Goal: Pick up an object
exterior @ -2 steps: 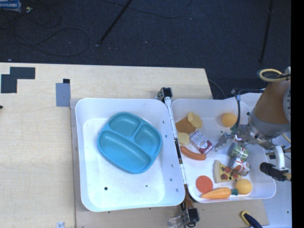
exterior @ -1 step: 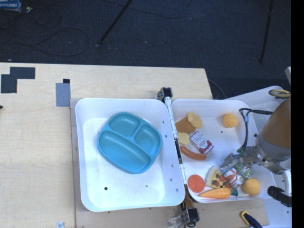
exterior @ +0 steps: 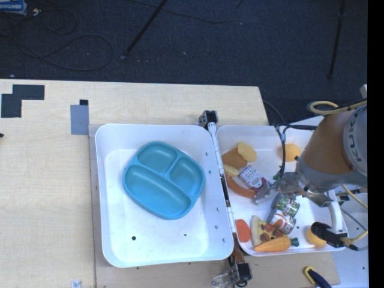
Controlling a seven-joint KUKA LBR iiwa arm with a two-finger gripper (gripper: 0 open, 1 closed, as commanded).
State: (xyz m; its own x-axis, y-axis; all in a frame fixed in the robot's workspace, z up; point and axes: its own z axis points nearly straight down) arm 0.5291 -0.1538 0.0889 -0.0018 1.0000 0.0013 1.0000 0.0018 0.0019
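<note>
The gripper is lowered into the right bin, among the toy food items; whether it is spread or closed cannot be determined. Beside it lie a printed packet, a hot dog and a carrot. The left bin on the counter contains a blue divided plate.

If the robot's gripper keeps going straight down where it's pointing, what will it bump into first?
Probably the small printed can lying right under the gripper in the right bin. Depth is hard to judge from above, so the packet beside it could come first.
</note>
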